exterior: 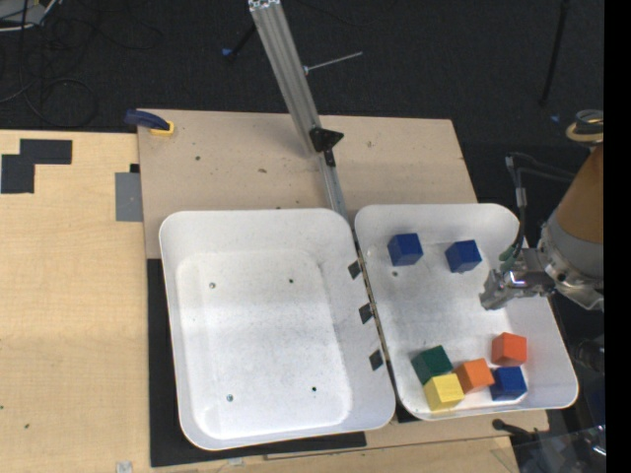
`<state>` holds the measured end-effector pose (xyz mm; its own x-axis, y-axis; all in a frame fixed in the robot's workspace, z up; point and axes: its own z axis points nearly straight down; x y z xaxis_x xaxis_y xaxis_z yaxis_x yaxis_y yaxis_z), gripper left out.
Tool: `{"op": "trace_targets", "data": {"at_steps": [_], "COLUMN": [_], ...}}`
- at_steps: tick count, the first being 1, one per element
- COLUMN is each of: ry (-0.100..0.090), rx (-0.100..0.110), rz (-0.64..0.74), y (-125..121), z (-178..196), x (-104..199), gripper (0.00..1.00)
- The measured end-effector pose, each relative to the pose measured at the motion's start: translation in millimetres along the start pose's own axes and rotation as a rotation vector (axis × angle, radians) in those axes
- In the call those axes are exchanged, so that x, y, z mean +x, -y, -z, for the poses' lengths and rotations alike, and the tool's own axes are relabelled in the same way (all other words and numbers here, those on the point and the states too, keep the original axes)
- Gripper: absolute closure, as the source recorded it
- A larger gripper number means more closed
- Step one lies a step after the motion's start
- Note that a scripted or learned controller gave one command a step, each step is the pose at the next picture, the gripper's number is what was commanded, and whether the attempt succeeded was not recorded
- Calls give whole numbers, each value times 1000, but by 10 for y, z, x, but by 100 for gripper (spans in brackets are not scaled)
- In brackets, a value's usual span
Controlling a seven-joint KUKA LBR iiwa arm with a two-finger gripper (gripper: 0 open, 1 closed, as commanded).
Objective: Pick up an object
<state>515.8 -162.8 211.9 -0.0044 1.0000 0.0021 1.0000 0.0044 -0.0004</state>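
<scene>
Looking at the right bin (463, 210), my gripper (498, 294) sits over its right-hand side, reaching in from the right edge. I honestly can't tell from this angle what state it's in, too small and blurry, and I see nothing carried in it.

Nearest target by my read is the blue cube (462, 255) just up and to the left of the gripper, close but apart from it. A second blue cube (404, 248) sits further left, near the divider between the bins. The other option is the red cube (509, 348), below the gripper toward the near edge, at the top of a tight cluster: orange cube (475, 373), another blue one (509, 382), yellow cube (443, 390) and green cube (431, 364), all touching or nearly so.

I'd go for the lone blue cube up-left, since it stands free with space all round. The cluster looks like trouble for fingers squeezing in. The left bin (187, 235) doesn't matter here.
</scene>
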Motion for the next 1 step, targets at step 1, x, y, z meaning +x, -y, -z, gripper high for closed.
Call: {"op": "trace_targets", "data": {"at_steps": [1], "ry": [-1], "rx": [2], "rz": [0], "y": [20], "z": [64], "x": [463], "gripper": [100]}}
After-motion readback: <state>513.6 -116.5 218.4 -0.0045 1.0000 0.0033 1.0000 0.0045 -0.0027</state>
